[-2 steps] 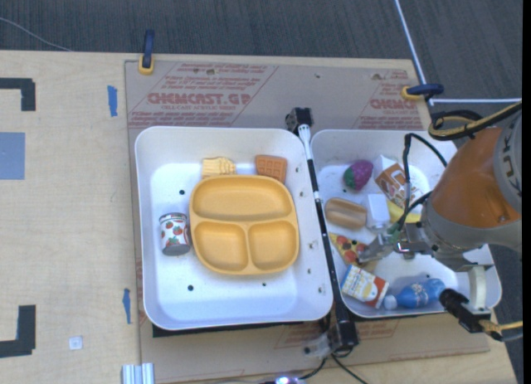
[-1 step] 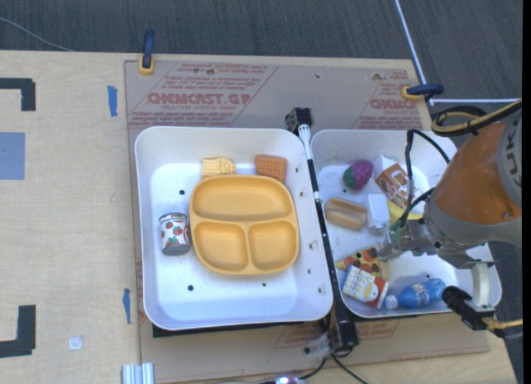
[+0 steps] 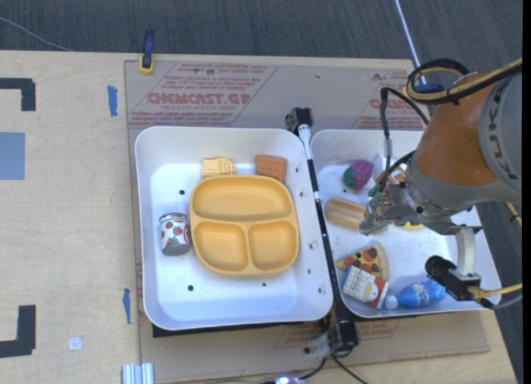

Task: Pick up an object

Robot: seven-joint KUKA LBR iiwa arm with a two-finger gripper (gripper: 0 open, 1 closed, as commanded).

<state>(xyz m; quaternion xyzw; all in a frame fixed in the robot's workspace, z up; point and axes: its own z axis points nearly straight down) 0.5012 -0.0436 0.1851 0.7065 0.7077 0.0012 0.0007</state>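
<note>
two white bins side by side on the bench. left bin (image 3: 158, 208): a yellow divided plate (image 3: 245, 223) in the middle, a small can (image 3: 175, 234) touching its left edge, a pale cracker (image 3: 218, 166) and a brown cracker (image 3: 270, 167) just behind it. right bin (image 3: 415, 306): purple grapes (image 3: 359, 174) at the back, a hot dog (image 3: 344, 212) left of centre, a colourful snack packet (image 3: 365, 273) and a blue bottle (image 3: 419, 295) near the front. the gripper (image 3: 375, 216) hangs low over the right bin, right beside the hot dog's right end. cannot tell if its fingers are apart or closed; nothing visibly between them.
</note>
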